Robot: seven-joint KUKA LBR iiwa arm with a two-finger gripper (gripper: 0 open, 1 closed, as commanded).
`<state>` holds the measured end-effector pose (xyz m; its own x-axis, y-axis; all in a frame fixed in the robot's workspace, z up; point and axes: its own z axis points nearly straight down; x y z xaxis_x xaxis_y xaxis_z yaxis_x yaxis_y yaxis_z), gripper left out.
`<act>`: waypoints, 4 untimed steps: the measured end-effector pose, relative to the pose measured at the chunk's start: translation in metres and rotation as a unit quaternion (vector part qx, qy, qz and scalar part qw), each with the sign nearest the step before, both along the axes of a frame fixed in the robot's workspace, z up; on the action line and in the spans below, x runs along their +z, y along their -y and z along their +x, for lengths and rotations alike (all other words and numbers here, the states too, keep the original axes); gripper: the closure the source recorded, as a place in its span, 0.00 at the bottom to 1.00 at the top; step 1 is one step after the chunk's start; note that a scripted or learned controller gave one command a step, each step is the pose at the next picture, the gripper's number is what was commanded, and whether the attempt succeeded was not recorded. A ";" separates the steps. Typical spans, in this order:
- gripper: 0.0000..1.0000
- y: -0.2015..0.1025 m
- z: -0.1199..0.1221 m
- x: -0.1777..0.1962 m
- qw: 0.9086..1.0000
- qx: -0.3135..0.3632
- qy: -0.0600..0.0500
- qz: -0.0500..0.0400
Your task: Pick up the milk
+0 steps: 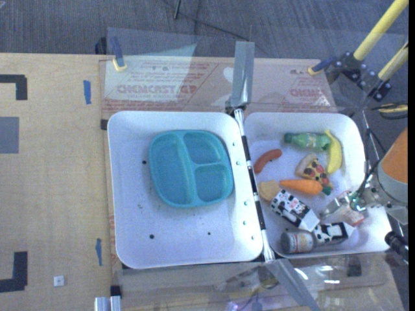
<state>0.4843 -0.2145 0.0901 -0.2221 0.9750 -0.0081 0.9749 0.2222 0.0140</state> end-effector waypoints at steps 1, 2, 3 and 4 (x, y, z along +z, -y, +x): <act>0.00 -0.033 0.022 0.015 0.998 -0.065 -0.006 0.002; 0.00 -0.106 0.001 0.001 0.994 -0.105 0.003 0.001; 0.00 -0.182 0.027 0.094 0.989 -0.149 -0.008 0.003; 0.00 -0.157 0.057 0.176 0.990 -0.139 -0.007 0.003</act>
